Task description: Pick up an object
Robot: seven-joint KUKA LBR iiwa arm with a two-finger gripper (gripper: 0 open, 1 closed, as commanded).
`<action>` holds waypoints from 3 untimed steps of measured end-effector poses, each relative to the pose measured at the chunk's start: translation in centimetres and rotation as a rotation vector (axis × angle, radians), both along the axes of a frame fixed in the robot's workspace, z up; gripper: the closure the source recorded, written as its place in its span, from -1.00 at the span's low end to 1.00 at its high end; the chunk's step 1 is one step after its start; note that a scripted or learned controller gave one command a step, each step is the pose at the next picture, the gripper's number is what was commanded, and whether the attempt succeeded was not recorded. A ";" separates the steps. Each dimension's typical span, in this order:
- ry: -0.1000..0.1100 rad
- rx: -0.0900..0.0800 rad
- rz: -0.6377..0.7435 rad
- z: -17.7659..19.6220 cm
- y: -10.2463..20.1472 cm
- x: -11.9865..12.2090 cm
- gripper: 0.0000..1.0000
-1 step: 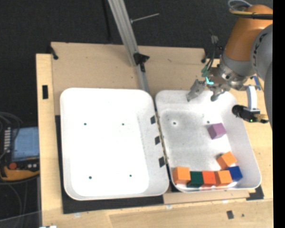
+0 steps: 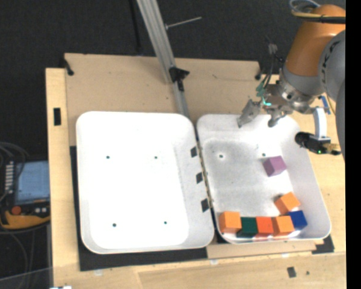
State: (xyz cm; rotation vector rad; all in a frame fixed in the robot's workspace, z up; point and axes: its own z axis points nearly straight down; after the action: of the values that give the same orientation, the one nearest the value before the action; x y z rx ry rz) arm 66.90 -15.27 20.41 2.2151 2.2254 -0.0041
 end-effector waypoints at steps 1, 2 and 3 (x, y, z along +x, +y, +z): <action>0.005 0.001 0.002 -6.1 0.3 0.3 -1.00; 0.003 0.001 0.004 -10.9 0.2 0.3 -1.00; -0.005 -0.004 0.007 -9.4 0.0 0.5 1.00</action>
State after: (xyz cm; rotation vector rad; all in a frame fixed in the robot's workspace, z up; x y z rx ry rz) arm 67.39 -15.24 11.01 2.2031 2.2287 -0.0033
